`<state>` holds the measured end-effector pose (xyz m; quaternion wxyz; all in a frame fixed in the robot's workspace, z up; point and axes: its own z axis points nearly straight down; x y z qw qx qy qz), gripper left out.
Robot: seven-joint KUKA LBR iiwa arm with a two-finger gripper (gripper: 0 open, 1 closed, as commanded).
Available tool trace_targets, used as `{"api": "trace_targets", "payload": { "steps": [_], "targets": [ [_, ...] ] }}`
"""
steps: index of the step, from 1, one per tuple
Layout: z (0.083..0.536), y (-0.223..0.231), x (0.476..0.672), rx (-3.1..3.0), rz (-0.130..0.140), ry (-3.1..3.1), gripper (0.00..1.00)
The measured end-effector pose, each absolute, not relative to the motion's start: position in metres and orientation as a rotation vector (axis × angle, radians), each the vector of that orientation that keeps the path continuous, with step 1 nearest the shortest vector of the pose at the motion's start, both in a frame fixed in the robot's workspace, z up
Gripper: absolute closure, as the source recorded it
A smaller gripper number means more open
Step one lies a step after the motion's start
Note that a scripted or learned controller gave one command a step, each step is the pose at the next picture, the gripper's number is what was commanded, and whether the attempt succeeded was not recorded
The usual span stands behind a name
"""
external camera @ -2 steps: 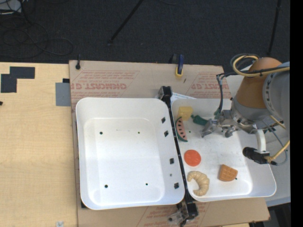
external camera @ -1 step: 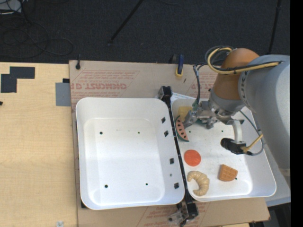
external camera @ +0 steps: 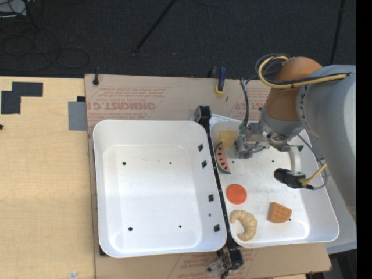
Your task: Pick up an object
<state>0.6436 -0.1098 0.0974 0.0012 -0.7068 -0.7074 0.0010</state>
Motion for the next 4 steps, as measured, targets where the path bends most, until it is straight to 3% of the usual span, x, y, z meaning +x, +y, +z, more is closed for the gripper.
{"api": "trace_targets", "payload": {
  "steps": [1,2,3,4],
  "targets": [
    [0.255,-0.046,0.646,-2.219,-0.015,-2.234,1.0],
    [0.183,0.008,0.643,-2.212,0.007,-2.221,1.0],
    [0.209,0.046,0.644,-2.217,0.0,-2.224,1.0],
    [0.196,0.1,0.643,-2.213,0.003,-2.224,1.0]
  ]
}}
